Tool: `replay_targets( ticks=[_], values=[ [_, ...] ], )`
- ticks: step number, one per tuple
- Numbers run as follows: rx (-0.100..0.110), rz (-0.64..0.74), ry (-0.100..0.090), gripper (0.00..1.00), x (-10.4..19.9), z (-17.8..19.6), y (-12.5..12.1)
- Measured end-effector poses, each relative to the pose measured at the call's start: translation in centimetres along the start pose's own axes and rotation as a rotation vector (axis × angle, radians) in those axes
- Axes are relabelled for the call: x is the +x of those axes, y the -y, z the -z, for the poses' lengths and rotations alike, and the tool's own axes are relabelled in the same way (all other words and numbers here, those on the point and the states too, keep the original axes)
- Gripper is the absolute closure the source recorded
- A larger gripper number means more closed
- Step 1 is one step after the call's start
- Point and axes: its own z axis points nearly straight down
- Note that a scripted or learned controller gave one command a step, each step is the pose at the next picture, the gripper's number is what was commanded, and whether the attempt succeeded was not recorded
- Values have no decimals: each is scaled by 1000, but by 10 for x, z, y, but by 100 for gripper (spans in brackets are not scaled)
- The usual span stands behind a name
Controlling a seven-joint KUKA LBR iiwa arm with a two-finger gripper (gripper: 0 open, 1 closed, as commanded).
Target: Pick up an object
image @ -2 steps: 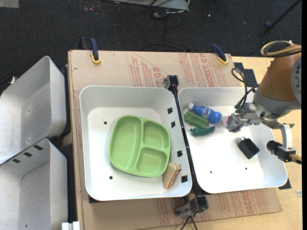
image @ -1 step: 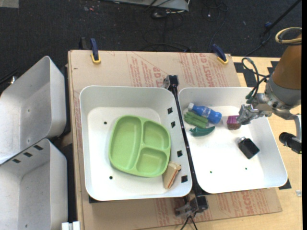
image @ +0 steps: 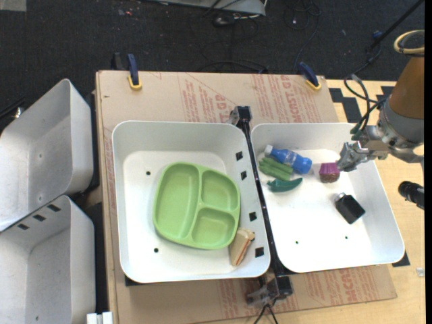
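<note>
My gripper (image: 350,155) hangs over the right bin (image: 378,245), close to its right wall and just right of a small purple object (image: 329,172). Left of that lie a blue bottle (image: 293,158) and green vegetable-like pieces (image: 279,176), bunched near the bin's left wall. A black block (image: 349,208) rests lower in the same bin. In the left bin (image: 135,248) a green divided plate (image: 197,206) lies flat, with a tan wedge-shaped object (image: 240,246) at its lower right corner. Nothing shows between the gripper's tips.
The two bins sit on a cardboard-covered bench (image: 202,93) held by clamps (image: 134,71) at the back. More white bins (image: 40,181) stand off the bench at the left. Cables run near the arm (image: 408,106) at the right.
</note>
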Motion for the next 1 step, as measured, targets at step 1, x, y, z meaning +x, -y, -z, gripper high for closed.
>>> replay_targets(
  ticks=[1],
  values=[
    [3, 6, -3, 100, 53, 9, 1]
  ],
)
